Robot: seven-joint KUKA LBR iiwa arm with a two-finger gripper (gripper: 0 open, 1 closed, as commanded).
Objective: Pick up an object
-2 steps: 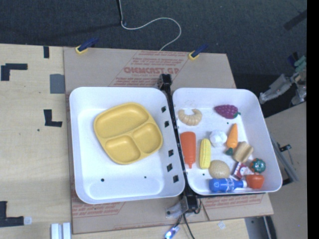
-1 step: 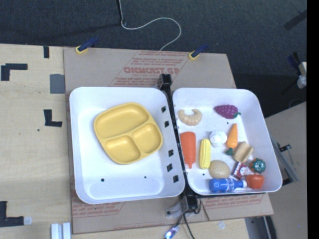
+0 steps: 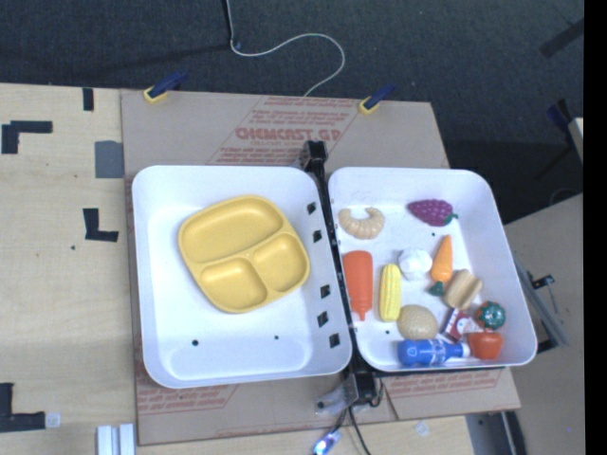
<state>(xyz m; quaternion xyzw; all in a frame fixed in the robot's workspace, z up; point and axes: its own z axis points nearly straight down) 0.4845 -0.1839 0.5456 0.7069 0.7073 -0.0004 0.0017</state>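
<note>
The right bin holds several toy foods: a croissant, purple grapes, a small carrot, a white garlic bulb, a long orange piece, a yellow corn cob, a bread roll, a potato, a blue bottle, a red piece and a green-topped item. The left bin holds a yellow divided plate, lying flat.
Both bins rest on a cardboard sheet held by yellow and blue clamps at its far edge. A white cable loops over the dark floor behind. Black clips line the seam between the bins.
</note>
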